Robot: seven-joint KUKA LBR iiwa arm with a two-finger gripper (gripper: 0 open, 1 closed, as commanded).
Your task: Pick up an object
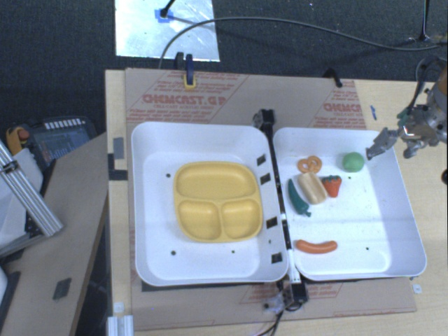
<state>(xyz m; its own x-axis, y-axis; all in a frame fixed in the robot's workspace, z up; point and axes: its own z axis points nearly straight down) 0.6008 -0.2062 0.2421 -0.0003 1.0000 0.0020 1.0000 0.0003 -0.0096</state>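
Hovering: gripper (389,144) pokes in from the right, above the upper right rim of the right bin, apart from every object
Gripper state: one grey finger (381,145) points down-left toward the green ball; nothing sits between the fingers, and I cannot tell how wide they stand
Nearest object: green ball (353,162), just left of and below the fingertip, not touching it
Right bin (399,208): shallow, white, holding the small toy foods in its upper left part and lower middle
Pretzel (309,164): orange-brown, left of the green ball
Strawberry (332,185): red with a green top, below the ball and just beside the bun
Bun (312,188): tan hot-dog roll, lying at a slant between the strawberry and the green pepper
Green pepper (298,197): dark green, long, touching or just beside the bun's left side
Sausage (316,246): orange-red, lying alone lower in the bin, well apart from the cluster
Left bin (150,187): white, joined to the right bin along a black centre strip
Yellow tray (215,201): three compartments, resting in the middle of the left bin
Table (231,93): brown board printed with red lettering, under both bins
Clamp (189,72): blue and yellow, at the board's top edge
Floor (56,47): dark carpet beyond the table, with a shiny metal plate (166,19) and black cables
Left side: a lower tan surface (63,222) with an aluminium rail (28,194) and a handheld control unit (56,135)
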